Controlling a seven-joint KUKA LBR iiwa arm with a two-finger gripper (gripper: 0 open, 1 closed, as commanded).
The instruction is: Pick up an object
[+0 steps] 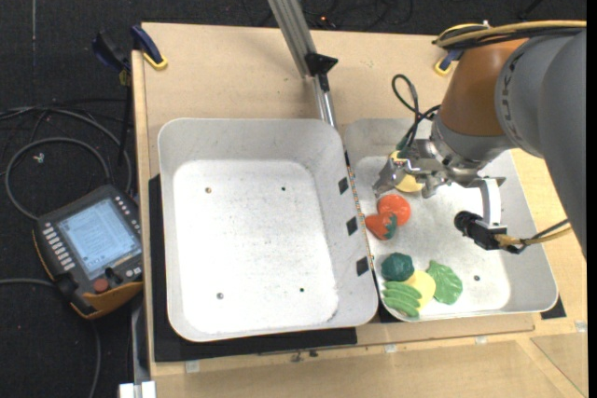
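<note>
Claw [403, 174] low in right bin [522, 294], just above the red-orange toy vegetable [388, 214]; grip state cannot be told. Risk: closing short, nudging it toward the green pile [420, 282].

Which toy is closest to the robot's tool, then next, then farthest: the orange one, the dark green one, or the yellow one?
Measured from the tool:
1. Orange toy, just below it in the right bin.
2. Dark green toy, lower down.
3. Yellow toy, by the bin's front edge.

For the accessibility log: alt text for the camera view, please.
The gripper hangs over the right bin, just above an orange and red toy; green and yellow toys lie nearer the front. The left bin sits alongside.
</note>
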